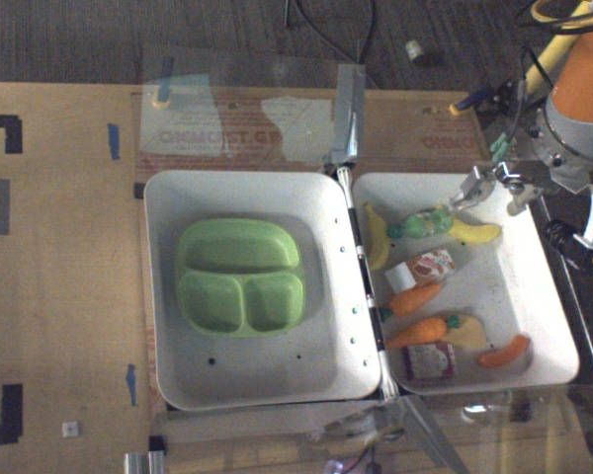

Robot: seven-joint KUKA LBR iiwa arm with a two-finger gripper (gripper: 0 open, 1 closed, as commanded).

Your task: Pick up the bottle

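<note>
Clutter is the danger: the green bottle lies on its side in the right bin, wedged between two bananas. The gripper hovers spread and empty beside it; closing here could catch a banana instead.

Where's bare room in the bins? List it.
Left bin: white floor rings the green tray, widest below it. Right bin: bare strip along its right wall, beside the sausage. Crowded: its left half, around bottle, bananas, carrots.
</note>
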